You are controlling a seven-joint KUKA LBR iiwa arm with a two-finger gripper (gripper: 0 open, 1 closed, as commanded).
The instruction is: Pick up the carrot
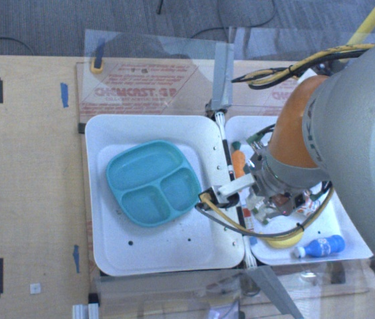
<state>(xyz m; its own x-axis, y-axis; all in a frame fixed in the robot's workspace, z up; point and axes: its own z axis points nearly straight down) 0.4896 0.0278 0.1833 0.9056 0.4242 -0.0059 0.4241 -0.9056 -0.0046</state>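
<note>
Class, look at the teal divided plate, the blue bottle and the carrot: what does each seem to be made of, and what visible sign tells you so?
Teal divided plate: probably moulded plastic, matte to satin; even colour, rounded compartment ridges.
Blue bottle: likely plastic, with a glossy blue body and a white cap.
Carrot: smooth, uniformly orange, so possibly a plastic toy; mostly hidden by the arm, so uncertain.

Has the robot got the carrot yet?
Not yet, as far as I can see. The carrot lies in the right bin, near its left wall. The arm has reached over that bin, right beside the carrot. Left to do: grab it and lift it out.
</note>
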